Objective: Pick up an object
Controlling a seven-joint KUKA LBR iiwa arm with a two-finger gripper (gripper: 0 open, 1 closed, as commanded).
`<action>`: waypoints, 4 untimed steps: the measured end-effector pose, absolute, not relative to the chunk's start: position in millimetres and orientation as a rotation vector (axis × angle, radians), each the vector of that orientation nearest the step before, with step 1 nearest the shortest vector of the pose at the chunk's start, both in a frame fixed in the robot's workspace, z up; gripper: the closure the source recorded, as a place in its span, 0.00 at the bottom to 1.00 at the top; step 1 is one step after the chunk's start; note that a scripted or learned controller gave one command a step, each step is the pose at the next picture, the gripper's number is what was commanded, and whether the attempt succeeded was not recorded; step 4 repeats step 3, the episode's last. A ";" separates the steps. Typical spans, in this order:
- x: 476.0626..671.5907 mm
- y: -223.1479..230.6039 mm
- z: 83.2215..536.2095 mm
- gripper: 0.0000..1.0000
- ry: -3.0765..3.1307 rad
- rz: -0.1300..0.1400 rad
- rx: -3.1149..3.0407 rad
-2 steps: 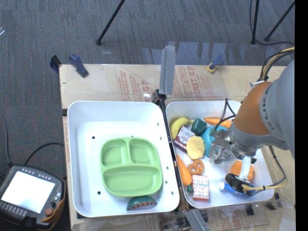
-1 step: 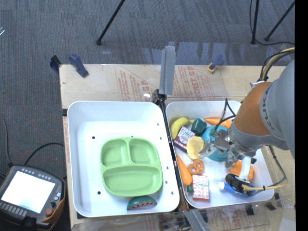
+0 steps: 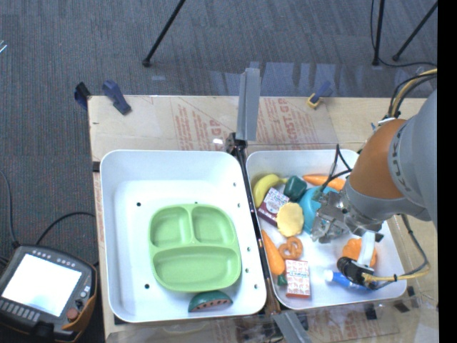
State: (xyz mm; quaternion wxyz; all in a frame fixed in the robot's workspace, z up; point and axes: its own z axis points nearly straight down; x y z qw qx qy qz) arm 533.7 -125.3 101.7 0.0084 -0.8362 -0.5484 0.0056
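White-walled right bin [image 3: 357, 300] crowds the toys together, so the hand [image 3: 323, 229] hangs low among them, its grip impossible to tell, a yellow disc [image 3: 290, 219] just to its left and a pretzel [image 3: 291, 248] below-left within reach.

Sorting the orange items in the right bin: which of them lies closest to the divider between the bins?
The carrot along the right bin's left wall, beside the pretzel. The other orange pieces sit farther right, near the hand.
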 end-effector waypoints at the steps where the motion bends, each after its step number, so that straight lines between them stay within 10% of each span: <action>1: 533.5 -125.3 101.4 0.00 -1.714 0.019 -2.613; 2: 532.6 -125.4 109.9 1.00 -1.716 0.022 -2.606; 4: 521.0 -82.8 182.3 1.00 -1.988 0.000 -2.431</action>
